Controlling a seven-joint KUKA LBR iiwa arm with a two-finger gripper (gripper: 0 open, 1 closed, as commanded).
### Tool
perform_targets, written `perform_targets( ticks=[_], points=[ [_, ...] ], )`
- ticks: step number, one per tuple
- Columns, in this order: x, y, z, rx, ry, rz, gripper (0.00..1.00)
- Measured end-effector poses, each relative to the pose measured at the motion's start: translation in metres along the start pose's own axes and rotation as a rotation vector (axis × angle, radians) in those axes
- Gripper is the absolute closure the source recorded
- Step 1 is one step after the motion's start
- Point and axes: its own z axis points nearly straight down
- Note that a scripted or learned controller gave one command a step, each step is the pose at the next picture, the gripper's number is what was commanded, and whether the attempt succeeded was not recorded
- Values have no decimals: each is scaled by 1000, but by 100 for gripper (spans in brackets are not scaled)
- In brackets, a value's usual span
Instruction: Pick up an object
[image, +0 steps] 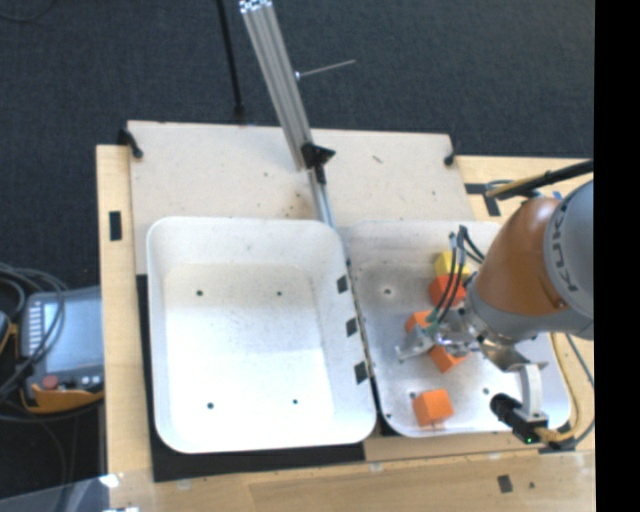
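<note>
An orange block (432, 406) is seen near the right bin's (385, 400) front edge; beyond it the pincer (428, 340) is lowered among more orange pieces (443, 290). Its state cannot be told. One piece should be singled out squarely.

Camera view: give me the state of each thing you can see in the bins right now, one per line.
Gripper: low in the right bin, among the blocks.
Orange block: resting apart near the right bin's front edge.
Orange blocks: clustered under the arm, partly hidden.
Yellow block: lying beside the arm, partly hidden.
Right bin: holds the blocks.
Left bin: sits alongside.
</note>
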Motion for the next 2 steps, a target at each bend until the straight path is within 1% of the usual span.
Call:
perform_targets(
  ticks=[1, 2],
  points=[
    [1, 3, -2, -3, 4, -5, 0],
    [0, 6, -12, -11, 3, 5, 100]
  ],
)
